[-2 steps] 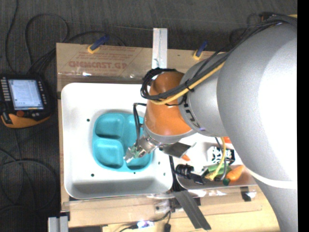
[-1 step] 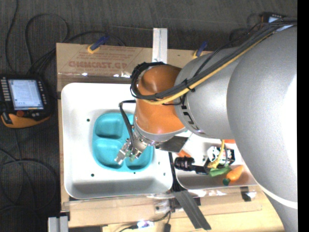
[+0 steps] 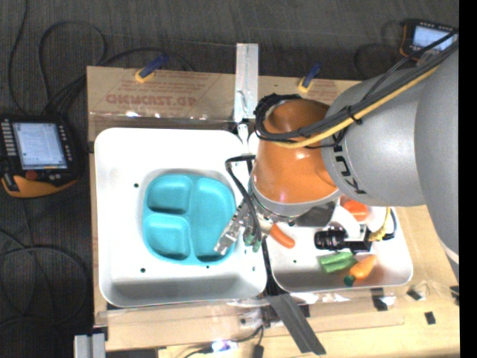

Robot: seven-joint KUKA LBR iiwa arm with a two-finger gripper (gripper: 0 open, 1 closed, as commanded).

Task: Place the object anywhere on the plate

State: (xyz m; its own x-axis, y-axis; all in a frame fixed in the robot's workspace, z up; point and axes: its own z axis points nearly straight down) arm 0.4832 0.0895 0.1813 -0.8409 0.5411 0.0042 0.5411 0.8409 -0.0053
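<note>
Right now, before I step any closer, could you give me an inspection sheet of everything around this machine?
Surface: a left bin and a right bin, both white, side by side on the bench.
Job's things: turquoise three-compartment plate in the left bin; its visible compartments are bare.
Clutter: the right bin holds a carrot-like piece, a green piece and an orange piece.
Grippers: gripper hovers at the plate's right rim; a held item cannot be made out.
Cables: black cables on the carpet.
Surroundings: handheld control screen at left; cardboard sheet behind the bins.
</note>
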